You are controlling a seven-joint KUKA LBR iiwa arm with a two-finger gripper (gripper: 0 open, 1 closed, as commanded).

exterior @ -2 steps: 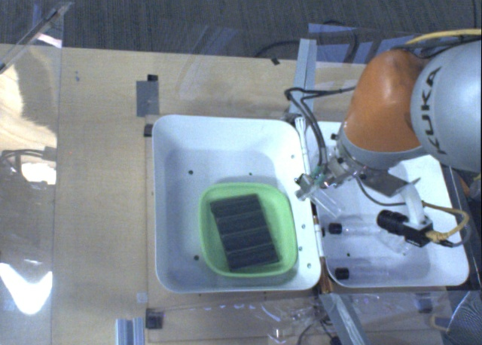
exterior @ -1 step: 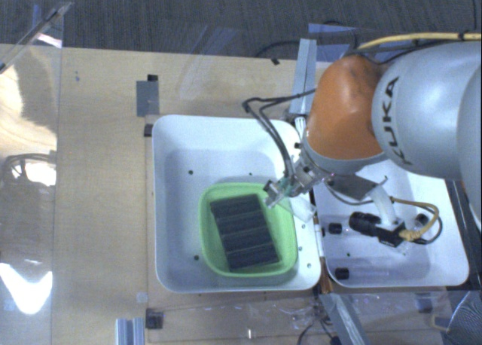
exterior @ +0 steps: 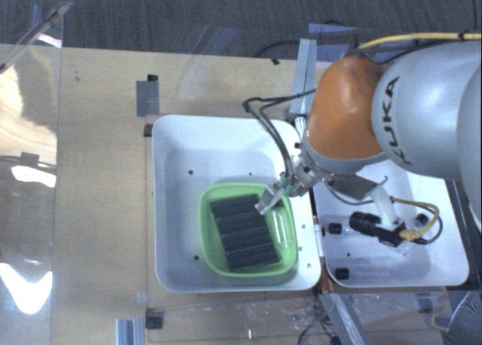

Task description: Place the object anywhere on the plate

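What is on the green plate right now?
A dark ribbed block lies on the green plate. The gripper overlaps its upper right corner, hiding that part.

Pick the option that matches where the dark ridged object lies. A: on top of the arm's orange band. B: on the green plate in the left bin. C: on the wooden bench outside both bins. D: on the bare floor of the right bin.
B: the dark ridged object lies flat inside the green plate, which sits in the left bin.

We look down at a slant from above the desk (exterior: 83, 185), taking in both white bins (exterior: 173, 185).
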